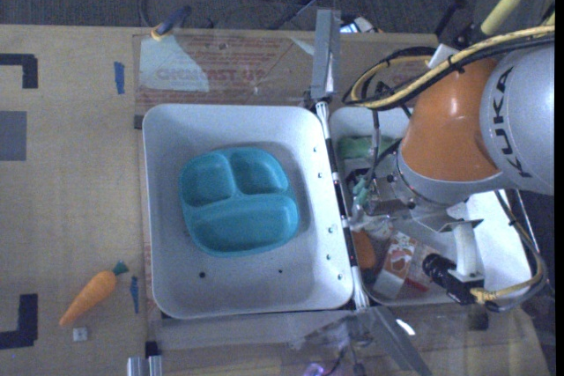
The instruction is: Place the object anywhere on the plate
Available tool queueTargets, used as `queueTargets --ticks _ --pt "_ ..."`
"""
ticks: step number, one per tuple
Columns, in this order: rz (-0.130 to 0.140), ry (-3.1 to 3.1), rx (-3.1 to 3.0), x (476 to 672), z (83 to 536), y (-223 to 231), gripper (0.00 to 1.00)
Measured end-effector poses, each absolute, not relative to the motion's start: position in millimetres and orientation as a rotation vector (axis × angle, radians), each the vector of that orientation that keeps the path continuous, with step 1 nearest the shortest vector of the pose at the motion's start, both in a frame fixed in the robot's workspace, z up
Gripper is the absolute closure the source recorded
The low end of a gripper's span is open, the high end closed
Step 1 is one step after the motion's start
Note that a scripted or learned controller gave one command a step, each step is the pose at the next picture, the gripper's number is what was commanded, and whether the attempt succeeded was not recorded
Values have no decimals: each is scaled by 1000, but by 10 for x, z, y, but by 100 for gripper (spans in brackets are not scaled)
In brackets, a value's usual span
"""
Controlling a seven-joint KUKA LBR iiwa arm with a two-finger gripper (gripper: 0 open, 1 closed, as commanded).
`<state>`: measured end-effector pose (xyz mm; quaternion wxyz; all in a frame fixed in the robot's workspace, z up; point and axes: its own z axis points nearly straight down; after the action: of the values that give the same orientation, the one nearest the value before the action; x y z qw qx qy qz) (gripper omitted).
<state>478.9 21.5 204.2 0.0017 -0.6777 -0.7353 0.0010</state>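
The arm (pixel 458 136) reaches down into the right bin (pixel 507 216) and hides the hand, so I cannot tell its state or whether it touches any of the small items (pixel 397 255) heaped below the wrist. The teal plate (pixel 238 200) lies in the left bin (pixel 167 189), apart from that heap. A toy carrot (pixel 88 297) lies on the table (pixel 70 189), left of both bins.
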Motion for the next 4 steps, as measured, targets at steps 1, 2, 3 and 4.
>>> queueTargets --ticks 1,2,3,4 --pt "2 -2535 -1850 4789 1841 754 100" --pt "-1 -2663 -1669 5203 2053 1463 100" --pt "4 -2520 -1872 4783 1945 2150 100" --pt "0 -2634 -1713 4794 3105 2067 100"
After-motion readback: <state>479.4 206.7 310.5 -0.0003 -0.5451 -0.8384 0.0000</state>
